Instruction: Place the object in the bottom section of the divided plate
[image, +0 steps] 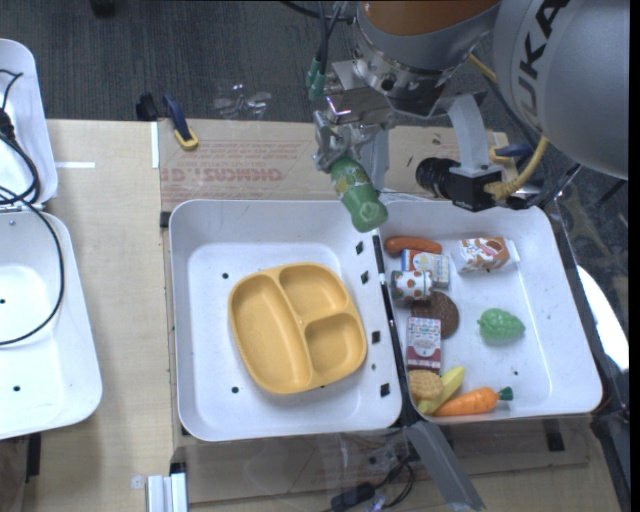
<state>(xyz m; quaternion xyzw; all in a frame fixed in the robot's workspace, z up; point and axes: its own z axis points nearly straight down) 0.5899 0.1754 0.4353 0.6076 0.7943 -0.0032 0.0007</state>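
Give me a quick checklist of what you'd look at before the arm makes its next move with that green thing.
1. Object in the grip: the green bottle hangs tilted from the gripper, its top between the fingers. Ok.
2. Bottle lifted free of both bins: it appears to hang over the far rim where they meet. Ok.
3. Target ready: the yellow divided plate lies flat in the left bin, all three sections bare. Ok.
4. Bottle over the bottom section: it is at the bin's far right corner, away from the plate. Not ok.
5. How firm the hold is: cannot tell.
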